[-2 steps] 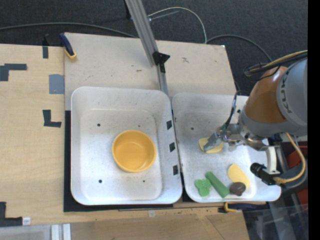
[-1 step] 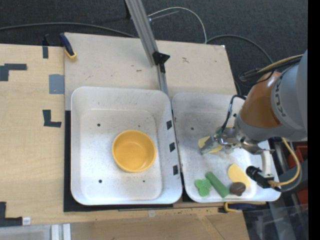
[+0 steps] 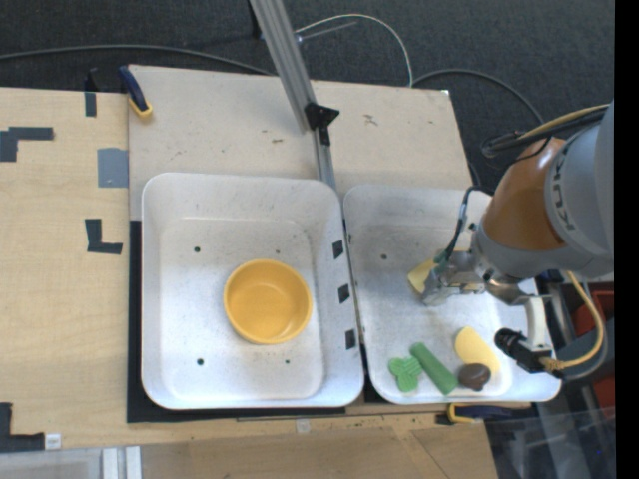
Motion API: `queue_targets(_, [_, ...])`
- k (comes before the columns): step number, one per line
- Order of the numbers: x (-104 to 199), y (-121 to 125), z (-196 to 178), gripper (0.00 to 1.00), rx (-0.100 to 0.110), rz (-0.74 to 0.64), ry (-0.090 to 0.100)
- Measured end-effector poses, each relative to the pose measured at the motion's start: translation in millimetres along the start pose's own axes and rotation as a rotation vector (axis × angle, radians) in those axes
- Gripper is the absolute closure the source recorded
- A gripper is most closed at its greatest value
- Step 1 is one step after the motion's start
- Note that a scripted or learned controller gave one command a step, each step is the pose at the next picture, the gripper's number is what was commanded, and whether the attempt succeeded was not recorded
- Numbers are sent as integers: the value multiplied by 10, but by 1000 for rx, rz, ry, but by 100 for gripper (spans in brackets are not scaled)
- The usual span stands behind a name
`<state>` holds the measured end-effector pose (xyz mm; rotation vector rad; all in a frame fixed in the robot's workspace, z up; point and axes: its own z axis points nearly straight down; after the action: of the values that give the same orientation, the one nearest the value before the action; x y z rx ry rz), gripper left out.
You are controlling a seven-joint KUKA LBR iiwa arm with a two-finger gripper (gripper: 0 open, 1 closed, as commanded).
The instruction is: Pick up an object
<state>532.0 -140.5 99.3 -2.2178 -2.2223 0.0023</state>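
At the front of the right bin (image 3: 379, 218) lie a green toy (image 3: 422, 367), a brown lump (image 3: 473, 375) and a yellow piece (image 3: 473, 345). Just behind them the gripper (image 3: 436, 285) is down low, touching a pale yellow block (image 3: 420, 276), but I cannot tell if it is gripping, so this looks like the grab step. Next it needs to squeeze the block and lift straight up; farther off, the left bin (image 3: 160, 267) holds a yellow bowl (image 3: 267, 300).
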Motion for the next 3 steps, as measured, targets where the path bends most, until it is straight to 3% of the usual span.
queue_targets(2, [14, -64, -1047, 100, -5, 1, -1])
queue_targets(3, [16, -58, -1268, 100, -4, 1, -1])
